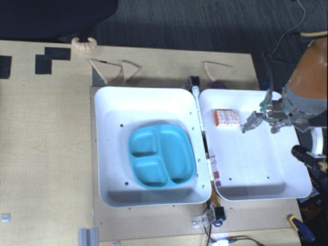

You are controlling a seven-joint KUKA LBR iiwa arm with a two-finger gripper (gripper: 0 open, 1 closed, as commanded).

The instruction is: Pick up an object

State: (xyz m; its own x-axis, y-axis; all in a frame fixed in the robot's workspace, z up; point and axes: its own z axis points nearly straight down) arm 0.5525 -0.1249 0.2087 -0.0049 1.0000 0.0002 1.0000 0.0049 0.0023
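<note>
- We see our gripper hanging over the right bin, toward its back right part, with the arm's orange band just behind it at the view's right edge.
- Its two fingers are spread apart with nothing between them, so we count it as open and empty.
- The nearest thing to pick is the small orange and white box, lying flat on the floor of the right bin near its back left corner.
- From the gripper, the box lies to the view's left and a little toward the back, just beside the nearer fingertip but not touching it.
- The box's long side runs roughly left to right across the view, so we judge that a grip across its short side would suit best.
- The floor between gripper and box looks bare; we see nothing in the way, though the bin's back wall and the divider between the bins stand close to the box.
- In the left bin lies a blue divided tray, well apart from the gripper and across the divider, so we judge it the less handy choice.
</note>
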